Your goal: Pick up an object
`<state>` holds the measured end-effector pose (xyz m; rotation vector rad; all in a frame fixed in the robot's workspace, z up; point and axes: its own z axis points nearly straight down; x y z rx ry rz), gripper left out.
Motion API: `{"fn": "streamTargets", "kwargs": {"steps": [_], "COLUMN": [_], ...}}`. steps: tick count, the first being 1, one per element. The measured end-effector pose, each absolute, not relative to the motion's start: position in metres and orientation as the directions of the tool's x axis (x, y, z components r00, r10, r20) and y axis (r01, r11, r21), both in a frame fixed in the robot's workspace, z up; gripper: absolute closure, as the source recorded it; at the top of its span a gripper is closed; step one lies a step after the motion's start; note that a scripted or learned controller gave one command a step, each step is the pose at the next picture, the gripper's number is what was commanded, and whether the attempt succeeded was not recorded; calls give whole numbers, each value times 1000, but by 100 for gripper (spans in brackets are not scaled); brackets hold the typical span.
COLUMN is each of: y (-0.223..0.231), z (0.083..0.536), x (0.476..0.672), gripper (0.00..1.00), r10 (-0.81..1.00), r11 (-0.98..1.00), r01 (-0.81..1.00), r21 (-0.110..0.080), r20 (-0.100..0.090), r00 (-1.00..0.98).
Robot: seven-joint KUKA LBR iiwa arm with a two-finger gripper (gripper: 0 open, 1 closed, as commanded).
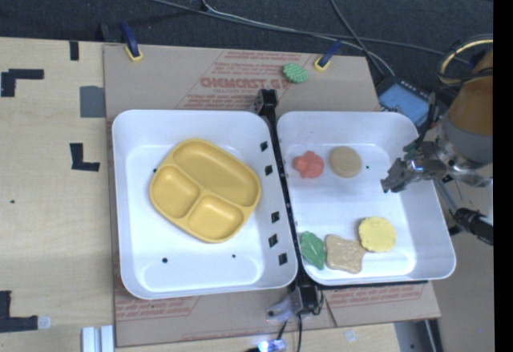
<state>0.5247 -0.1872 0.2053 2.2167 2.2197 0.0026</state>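
A: Tray first: the yellow divided tray is lying alone in the left bin, sitting at a slant. It is looking rigid and broad, likely too wide for a pinch anywhere but the rim.

B: And the right bin?

A: Small toy foods are resting there. A red piece and a tan round piece are sitting near each other toward the back; a green leaf-like piece is touching a tan cookie-like piece, with a yellow round piece just beside that. I am judging them light and probably a bit slippery. The yellow one is looking easiest, taken across its edges.

B: Where is the arm?

A: It is reaching in from the right, the end effector hovering over the right bin's right edge, well apart from every piece. It is gripping nothing, and whether it is spread or pressed together I cannot tell.

B: Anything outside?

A: A green textured piece is lying on the table behind the bins.
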Motion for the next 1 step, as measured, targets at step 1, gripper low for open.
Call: {"fn": "streamTargets", "kwargs": {"steps": [1], "y": [-187], "z": [219], "x": [525], "gripper": [100], "r10": [1000], "r11": [2], "r01": [1000], "r21": [1], "r20": [0], "r00": [-2]}}
